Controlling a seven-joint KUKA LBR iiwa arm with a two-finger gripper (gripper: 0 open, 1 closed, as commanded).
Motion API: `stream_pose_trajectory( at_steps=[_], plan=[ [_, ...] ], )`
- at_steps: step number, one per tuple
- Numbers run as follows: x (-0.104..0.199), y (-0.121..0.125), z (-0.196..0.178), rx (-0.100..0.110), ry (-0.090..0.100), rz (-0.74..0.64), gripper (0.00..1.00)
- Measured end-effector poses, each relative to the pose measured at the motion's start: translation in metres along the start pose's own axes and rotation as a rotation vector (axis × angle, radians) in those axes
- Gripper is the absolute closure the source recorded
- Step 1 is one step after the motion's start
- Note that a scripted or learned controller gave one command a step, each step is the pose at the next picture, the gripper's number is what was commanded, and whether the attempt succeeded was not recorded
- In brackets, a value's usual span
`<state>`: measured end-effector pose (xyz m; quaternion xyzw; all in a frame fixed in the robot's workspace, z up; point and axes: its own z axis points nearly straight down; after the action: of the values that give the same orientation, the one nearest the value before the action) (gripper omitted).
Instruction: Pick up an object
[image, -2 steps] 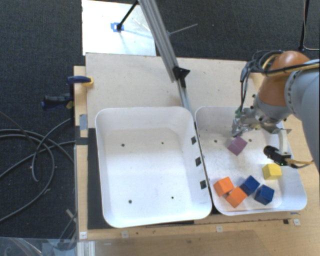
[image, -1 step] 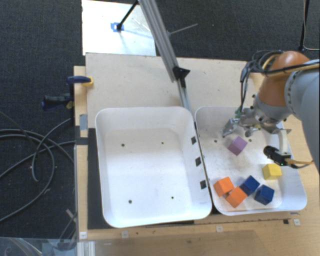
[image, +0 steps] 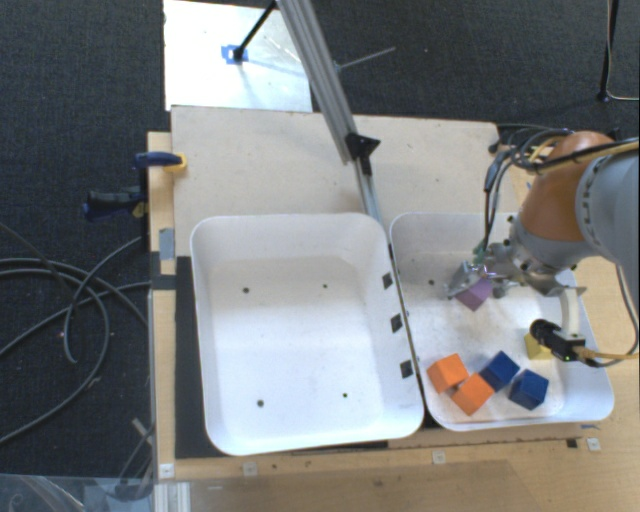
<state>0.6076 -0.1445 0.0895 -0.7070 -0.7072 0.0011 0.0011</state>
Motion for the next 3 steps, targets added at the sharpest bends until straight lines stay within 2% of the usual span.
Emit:
stream_pose_trajectory(
  at_steps=[1, 2, 3],
  plan=[
    [0.013, 0.036, -0.039, -0.011, -0.001, -0.007, 0.0],
    [0.003, 0.008, 0.001, -0.001, -0.001, 0.0, 0.0],
    [0.003, 0.011, -0.013, -0.008, -0.001, -0.003, 1.0]
  ],
)
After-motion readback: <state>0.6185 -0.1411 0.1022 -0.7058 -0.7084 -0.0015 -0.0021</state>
